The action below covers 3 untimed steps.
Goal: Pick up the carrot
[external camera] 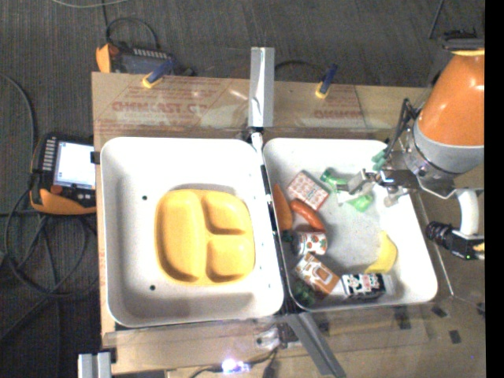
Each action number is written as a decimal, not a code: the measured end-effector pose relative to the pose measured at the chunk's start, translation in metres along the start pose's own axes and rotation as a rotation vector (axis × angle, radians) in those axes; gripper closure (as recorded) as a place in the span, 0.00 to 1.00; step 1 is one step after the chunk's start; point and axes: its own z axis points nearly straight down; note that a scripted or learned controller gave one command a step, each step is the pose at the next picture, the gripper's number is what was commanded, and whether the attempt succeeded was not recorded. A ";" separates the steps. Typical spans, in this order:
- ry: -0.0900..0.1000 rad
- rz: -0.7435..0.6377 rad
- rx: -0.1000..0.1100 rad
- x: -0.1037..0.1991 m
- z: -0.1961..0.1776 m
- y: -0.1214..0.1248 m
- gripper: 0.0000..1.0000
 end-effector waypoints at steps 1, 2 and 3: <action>0.000 -0.489 0.000 0.073 0.084 -0.024 0.00; -0.004 -0.539 -0.011 -0.015 0.172 -0.033 0.00; 0.000 -0.394 -0.001 0.032 0.084 -0.032 0.00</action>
